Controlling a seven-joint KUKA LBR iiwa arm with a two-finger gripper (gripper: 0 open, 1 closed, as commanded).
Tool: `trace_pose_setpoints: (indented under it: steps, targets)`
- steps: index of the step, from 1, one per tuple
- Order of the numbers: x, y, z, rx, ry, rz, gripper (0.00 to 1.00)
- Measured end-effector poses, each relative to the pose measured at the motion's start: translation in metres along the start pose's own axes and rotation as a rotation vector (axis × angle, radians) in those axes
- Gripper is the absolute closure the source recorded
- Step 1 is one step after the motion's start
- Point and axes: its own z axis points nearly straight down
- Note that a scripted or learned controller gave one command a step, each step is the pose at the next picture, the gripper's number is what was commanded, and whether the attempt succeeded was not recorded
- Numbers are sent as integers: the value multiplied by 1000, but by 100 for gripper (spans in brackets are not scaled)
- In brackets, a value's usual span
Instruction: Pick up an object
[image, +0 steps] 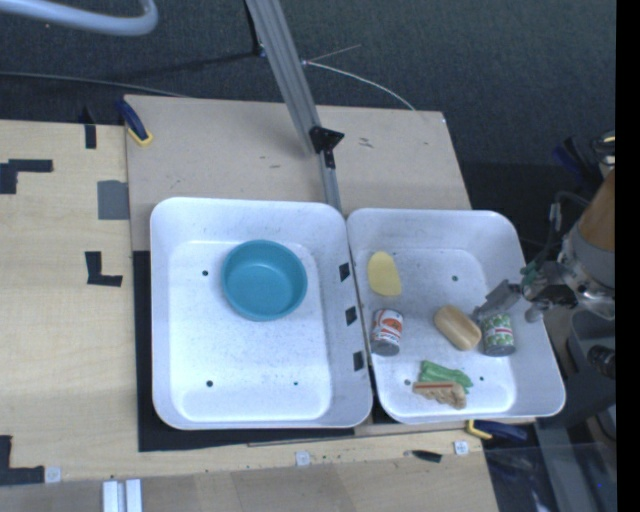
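Your claw (512, 297) hangs at the frame's right, spread I can't tell, just above the green-labelled can (498, 335) beside the tan bun (457, 327), so centre over that can before descending.

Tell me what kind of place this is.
Probably a robot lab test bench: two white bins side by side on a board, toy food like a small can, and a gripper reaching in from the right.
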Motion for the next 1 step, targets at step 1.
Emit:
trace_pose_setpoints:
  steps: [1]
  targets:
    - [9,0,48,5,1,0,0]
